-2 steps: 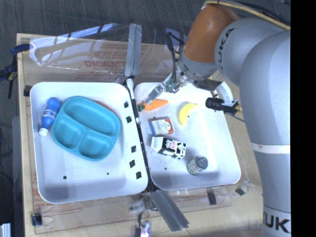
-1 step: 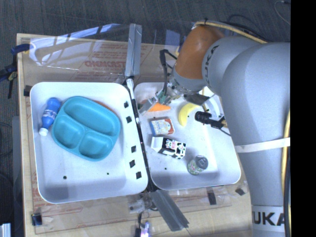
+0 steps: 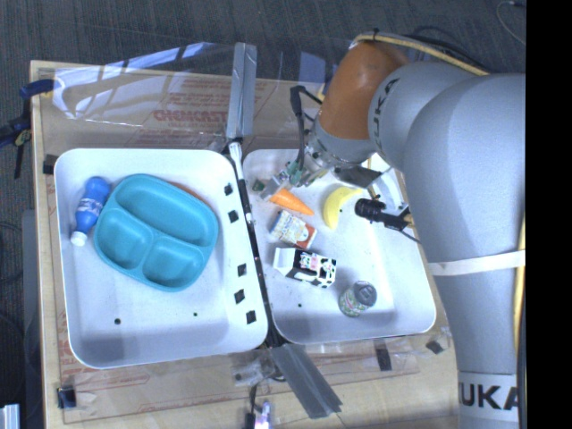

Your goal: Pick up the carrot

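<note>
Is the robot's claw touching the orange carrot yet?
Cannot tell. In the camera view the gripper hangs right at the carrot's upper end, but the slanted look down doesn't show plain contact or a plain gap between them.

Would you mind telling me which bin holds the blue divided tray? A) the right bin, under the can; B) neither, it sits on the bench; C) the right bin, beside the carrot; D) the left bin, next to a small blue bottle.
D: the blue divided tray lies in the left bin, with the small blue bottle at its left edge; the carrot is in the right bin.
</note>
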### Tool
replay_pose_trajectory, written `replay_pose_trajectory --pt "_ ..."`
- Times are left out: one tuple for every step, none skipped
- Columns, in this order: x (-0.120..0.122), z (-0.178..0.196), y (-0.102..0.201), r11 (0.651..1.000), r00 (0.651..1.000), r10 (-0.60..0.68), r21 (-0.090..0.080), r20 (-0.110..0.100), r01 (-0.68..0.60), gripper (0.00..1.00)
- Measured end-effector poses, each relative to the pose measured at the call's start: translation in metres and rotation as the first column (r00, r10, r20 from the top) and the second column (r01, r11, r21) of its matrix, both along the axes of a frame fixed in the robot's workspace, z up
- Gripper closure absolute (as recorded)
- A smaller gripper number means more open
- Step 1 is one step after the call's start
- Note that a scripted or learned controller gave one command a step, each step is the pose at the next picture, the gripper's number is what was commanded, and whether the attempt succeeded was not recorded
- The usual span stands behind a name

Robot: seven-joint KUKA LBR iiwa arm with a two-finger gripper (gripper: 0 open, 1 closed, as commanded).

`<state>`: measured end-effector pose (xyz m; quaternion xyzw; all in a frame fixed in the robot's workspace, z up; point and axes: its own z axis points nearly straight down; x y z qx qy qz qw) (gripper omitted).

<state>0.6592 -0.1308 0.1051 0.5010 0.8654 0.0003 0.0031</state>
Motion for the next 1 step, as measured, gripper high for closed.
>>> replay_pose_trajectory --pt "-0.0017 0.0884 0.0550 0.997 0.997 -0.080 0.003 -0.004 0.080 1.00"
